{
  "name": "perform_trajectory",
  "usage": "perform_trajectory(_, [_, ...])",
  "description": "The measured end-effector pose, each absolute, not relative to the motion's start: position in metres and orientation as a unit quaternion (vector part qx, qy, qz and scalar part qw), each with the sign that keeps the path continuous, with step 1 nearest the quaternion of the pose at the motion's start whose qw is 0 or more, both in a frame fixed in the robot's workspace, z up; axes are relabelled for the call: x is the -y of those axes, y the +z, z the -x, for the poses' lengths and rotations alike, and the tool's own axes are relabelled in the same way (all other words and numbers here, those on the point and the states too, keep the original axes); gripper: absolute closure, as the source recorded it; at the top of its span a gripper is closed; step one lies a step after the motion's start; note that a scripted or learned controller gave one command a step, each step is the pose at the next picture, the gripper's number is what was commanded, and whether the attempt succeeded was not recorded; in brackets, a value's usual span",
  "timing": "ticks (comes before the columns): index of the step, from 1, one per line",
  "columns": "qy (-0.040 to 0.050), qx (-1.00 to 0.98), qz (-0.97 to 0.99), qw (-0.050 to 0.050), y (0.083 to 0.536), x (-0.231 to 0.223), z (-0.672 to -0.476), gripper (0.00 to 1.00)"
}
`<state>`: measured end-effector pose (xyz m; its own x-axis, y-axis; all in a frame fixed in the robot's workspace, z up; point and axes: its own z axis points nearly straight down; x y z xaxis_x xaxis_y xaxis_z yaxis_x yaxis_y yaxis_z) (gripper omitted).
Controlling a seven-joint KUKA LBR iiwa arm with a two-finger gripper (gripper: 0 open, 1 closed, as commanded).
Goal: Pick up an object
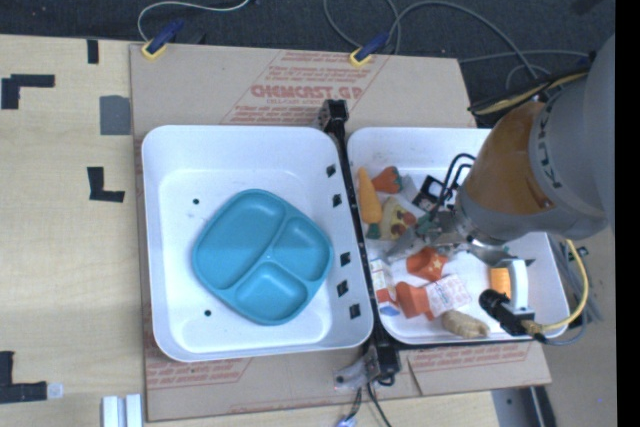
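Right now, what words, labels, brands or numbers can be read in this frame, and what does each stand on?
"CHEMCAST GP": red print, upside down, on the brown board under the two white bins.
Red print on the board's lower edge: too blurred to read.
Dark letters on the arm: cut off, unreadable.
White packet in the right bin: markings too small to read.
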<state>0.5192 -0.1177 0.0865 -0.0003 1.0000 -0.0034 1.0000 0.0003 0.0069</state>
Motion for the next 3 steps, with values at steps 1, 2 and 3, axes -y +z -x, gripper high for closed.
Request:
perform_trajectory(1, [0.0011, -0.708, -0.706, 0.002, 0.086, 0.096, -0.58, 0.0])
perform_trajectory(2, [0.0006, -0.707, -0.707, 0.002, 0.086, 0.116, -0.532, 0.0])
perform_trajectory(3, [0.0013, -0.707, -0.707, 0.003, 0.086, 0.111, -0.499, 0.0])
